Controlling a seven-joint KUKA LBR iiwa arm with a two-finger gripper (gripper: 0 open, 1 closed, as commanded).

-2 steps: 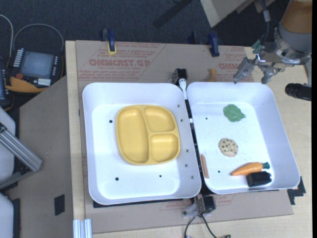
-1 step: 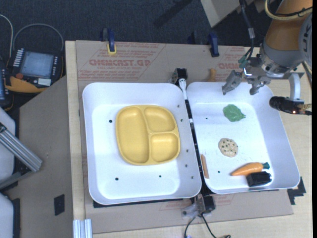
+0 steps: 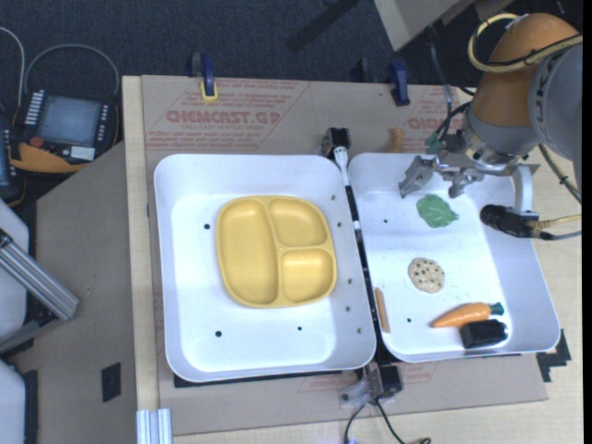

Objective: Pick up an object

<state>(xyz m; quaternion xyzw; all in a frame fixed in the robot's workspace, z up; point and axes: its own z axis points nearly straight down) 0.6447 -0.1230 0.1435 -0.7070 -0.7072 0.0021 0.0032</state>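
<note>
Tool [image 3: 435,179] hovers open just above green lettuce piece [image 3: 436,211].

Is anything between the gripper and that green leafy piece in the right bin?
Nothing visible. The gripper hangs open just above the green leafy piece, with bare white bin floor around it. The speckled round cookie lies apart, nearer the camera.

Robotics lab: surface [image 3: 277,109] of clamped board on dark carpet [image 3: 231,17], teach pendant [image 3: 65,123] at left, loose cables [image 3: 555,225], aluminium framing [image 3: 37,280], two white bins [image 3: 185,340].
</note>
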